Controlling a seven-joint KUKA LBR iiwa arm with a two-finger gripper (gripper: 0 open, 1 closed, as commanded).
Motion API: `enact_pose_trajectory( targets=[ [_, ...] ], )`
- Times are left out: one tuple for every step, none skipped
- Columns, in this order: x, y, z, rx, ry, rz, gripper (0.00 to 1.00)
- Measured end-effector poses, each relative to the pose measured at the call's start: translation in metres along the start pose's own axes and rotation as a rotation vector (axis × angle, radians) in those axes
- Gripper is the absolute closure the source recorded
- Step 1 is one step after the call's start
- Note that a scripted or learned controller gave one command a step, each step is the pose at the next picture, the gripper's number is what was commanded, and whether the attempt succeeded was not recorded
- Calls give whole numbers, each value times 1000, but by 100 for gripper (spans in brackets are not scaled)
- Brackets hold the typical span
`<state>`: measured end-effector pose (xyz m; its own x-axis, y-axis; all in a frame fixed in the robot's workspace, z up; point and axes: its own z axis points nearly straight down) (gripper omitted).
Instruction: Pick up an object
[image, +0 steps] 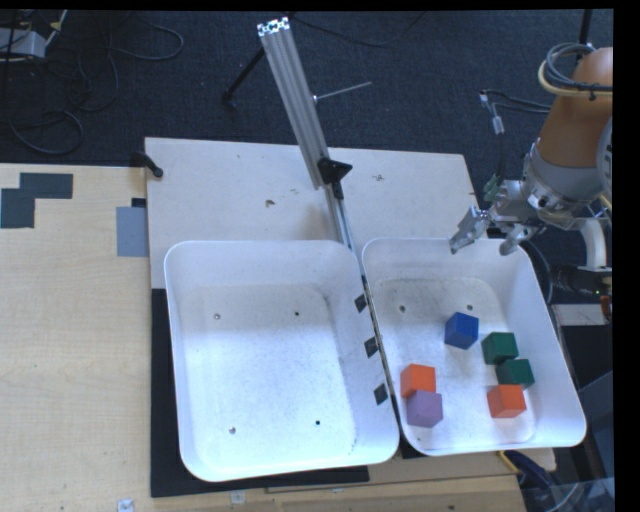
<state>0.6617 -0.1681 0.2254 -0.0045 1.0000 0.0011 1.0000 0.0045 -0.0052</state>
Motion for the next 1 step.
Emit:
enact_pose_trajectory(
  targets=[
    [-41,-23,137,-3,-1,6,0]
  ],
)
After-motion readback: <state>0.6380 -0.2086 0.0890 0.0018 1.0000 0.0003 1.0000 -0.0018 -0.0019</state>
